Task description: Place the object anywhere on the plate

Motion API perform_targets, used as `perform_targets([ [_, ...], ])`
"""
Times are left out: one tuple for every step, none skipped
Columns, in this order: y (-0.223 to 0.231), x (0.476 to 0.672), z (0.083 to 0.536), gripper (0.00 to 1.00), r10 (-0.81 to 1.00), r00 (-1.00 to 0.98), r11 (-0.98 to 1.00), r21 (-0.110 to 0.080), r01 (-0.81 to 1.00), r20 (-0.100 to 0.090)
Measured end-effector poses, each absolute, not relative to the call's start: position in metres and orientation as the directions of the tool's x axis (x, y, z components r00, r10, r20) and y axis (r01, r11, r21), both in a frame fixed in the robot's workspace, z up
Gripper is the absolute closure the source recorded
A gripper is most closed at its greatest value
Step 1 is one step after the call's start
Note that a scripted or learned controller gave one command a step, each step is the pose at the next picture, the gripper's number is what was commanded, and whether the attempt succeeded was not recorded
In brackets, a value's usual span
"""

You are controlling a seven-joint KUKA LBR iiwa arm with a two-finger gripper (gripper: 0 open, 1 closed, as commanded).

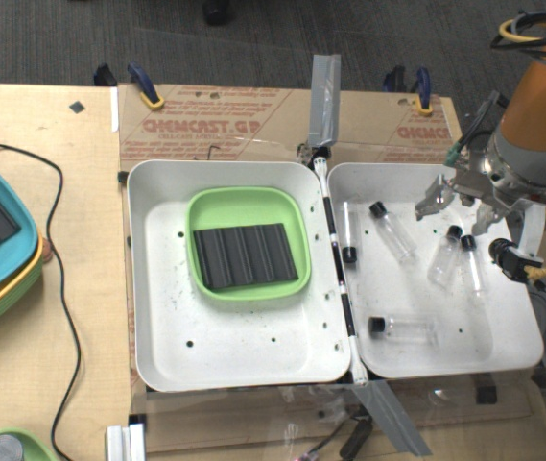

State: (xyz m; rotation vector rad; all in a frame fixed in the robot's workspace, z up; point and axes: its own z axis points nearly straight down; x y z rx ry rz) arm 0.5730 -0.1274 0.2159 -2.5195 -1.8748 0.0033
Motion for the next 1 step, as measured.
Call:
perform_targets([
  [-0.1712,0.5652,0.2748,0.0,0.843,0.537,-0.537,-0.002,0.843,-0.003],
])
